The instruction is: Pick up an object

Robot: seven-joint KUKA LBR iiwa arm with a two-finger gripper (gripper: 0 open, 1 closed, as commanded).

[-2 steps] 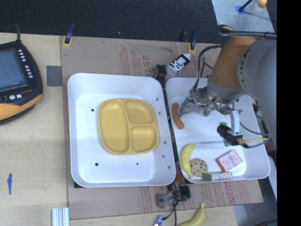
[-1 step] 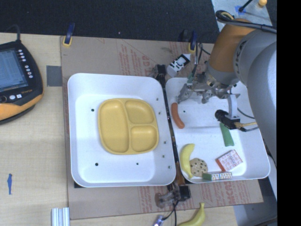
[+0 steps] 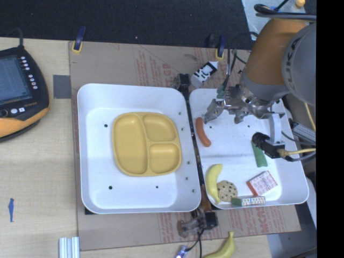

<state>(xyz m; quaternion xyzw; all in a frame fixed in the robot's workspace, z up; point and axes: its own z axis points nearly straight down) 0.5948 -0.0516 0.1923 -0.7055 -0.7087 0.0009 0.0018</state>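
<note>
The curved yellow banana [image 3: 213, 180] lies low in the right white bin [image 3: 293, 195], and the metal gripper [image 3: 224, 107], spread open and empty, might miss the small orange sausage [image 3: 202, 132].

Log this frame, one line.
gripper open over right bin | holding nothing | hot dog nearest, ungrasped | yellow tray in left bin

Left bin [image 3: 91, 144]: smooth white plastic, faint sheen. Tray [image 3: 146, 143] inside it: matt yellow plastic. Bench top [image 3: 37, 181] left of that bin: pale wood grain. Sheet [image 3: 140, 63] beneath: printed brown cardboard.
</note>
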